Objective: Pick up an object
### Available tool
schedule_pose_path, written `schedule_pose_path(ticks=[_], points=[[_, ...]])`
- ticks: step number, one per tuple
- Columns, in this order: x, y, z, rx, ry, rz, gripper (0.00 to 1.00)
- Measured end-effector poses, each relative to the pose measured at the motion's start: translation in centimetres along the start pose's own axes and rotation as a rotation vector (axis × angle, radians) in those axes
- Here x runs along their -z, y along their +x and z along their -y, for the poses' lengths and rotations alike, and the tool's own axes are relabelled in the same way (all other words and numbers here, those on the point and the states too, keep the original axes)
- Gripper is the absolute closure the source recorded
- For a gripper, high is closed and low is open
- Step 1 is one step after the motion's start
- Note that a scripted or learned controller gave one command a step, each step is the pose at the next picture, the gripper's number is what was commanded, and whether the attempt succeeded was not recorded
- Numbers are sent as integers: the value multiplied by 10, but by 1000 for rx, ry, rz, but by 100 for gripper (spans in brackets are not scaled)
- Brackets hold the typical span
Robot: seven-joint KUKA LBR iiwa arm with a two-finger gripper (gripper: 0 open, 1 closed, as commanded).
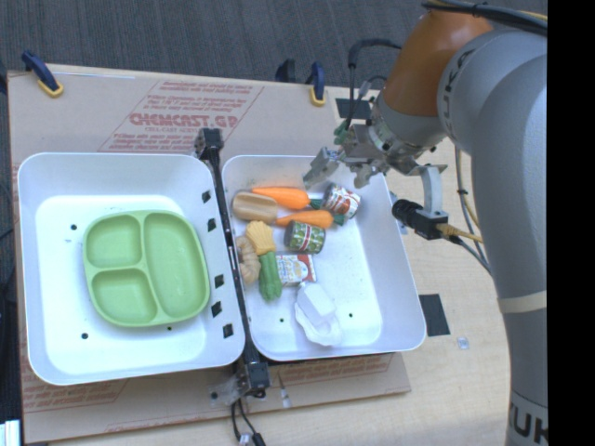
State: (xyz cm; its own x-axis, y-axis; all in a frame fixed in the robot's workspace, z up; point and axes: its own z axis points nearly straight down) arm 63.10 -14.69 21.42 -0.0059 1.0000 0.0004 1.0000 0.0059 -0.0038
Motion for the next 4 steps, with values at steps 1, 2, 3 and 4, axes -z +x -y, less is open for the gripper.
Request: schedule_pose_path(ticks=[1,2,3,4], points=[[-75,-37,107,-1,2,0,0],[-124,-11,51,3,1,0,0],[-113,-12,51,6,2,1,100],[-103,-11,51,11,3,1,100]])
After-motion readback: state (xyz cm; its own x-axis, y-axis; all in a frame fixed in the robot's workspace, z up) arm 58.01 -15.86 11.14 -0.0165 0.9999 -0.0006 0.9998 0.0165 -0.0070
